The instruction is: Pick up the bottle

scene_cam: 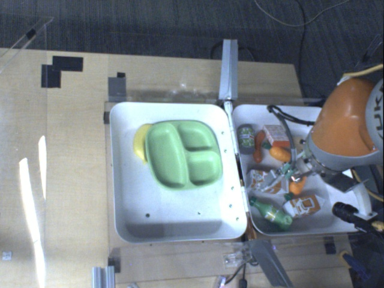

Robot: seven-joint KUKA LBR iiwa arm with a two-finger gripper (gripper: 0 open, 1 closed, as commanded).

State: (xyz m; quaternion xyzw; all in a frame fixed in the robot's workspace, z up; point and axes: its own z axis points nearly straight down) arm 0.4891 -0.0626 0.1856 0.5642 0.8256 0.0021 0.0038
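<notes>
Down in the right bin [327, 224] hung the claw [294, 170], low among a heap of small packets, and I could not tell how far it was parted or whether it had hold of anything, since the clutter and the arm [348, 125] blurred it together. That bin held a green bottle [270, 213] lying on its side near the front wall, a small dark can [245, 137] at the back corner, a red-and-white box [276, 135], an orange piece [279, 154], and a brown-and-white packet [303, 205]. From the claw, the bottle lay toward seven o'clock, near but apart from it. Next door, the left bin [174, 221] carried an upturned green divided tray [183, 153], with a yellow thing [140, 144] peeping out from under its nine o'clock edge, mostly hidden. The arm's orange band covered the right bin's three o'clock side.
</notes>
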